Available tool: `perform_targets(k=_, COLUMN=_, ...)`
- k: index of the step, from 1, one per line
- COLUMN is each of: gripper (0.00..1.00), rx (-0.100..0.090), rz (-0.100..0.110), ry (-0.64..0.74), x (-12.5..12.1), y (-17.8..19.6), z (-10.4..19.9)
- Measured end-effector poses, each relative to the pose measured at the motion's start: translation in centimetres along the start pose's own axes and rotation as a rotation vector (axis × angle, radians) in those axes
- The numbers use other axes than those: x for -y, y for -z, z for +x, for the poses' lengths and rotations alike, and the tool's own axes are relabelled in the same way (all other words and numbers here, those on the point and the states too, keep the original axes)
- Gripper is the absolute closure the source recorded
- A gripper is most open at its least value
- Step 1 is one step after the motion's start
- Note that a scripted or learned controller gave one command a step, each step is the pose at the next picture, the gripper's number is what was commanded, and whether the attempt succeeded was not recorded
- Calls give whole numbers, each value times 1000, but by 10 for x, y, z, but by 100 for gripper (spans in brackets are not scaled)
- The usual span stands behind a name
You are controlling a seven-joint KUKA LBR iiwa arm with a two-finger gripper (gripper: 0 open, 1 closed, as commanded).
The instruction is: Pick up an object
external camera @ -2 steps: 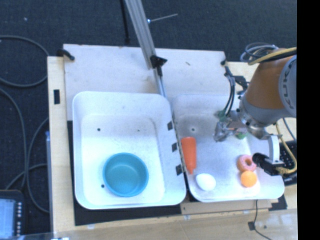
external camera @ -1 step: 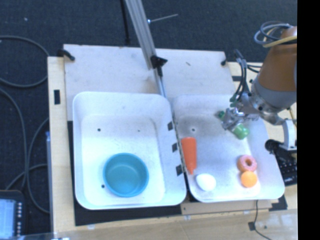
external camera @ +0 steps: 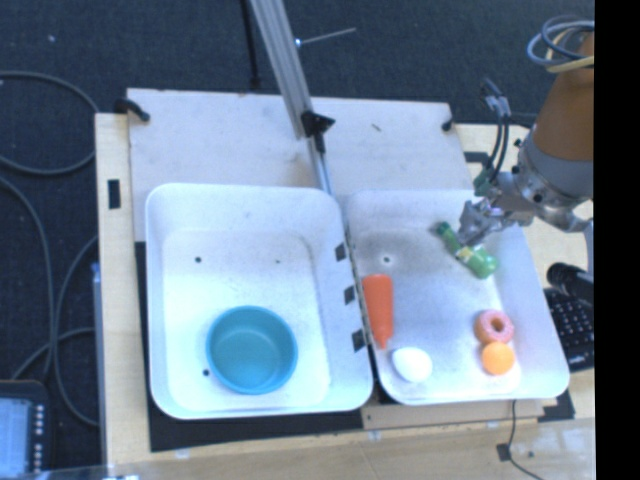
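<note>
Green object (external camera: 470,250) in right bin (external camera: 420,268), upper part, directly under hand (external camera: 476,220). Hand state impossible to tell. Probably light, stiff, smooth plastic, maybe slippery; best gripped across the narrow middle.

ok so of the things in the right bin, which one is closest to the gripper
The green object, lying right at the gripper near the bin's far right side. The carrot, white egg, pink doughnut and orange ball all sit further towards the front.
</note>
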State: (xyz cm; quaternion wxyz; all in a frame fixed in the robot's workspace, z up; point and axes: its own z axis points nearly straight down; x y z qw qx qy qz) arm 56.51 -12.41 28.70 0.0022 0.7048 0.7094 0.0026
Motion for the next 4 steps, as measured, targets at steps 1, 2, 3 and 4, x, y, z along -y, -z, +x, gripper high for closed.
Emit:
perform_targets(k=1, gripper=100, rx=-1, rz=8, ry=1, x=-3, y=-6, z=48)
perform_targets(k=2, gripper=100, rx=-1, rz=9, ry=2, x=6, y=-24, z=99)
perform_targets(k=3, gripper=100, rx=-3, rz=11, ry=4, x=15, y=-19, z=154)
perform_targets(k=4, gripper=100, rx=-1, rz=13, ry=2, x=18, y=-30, z=197)
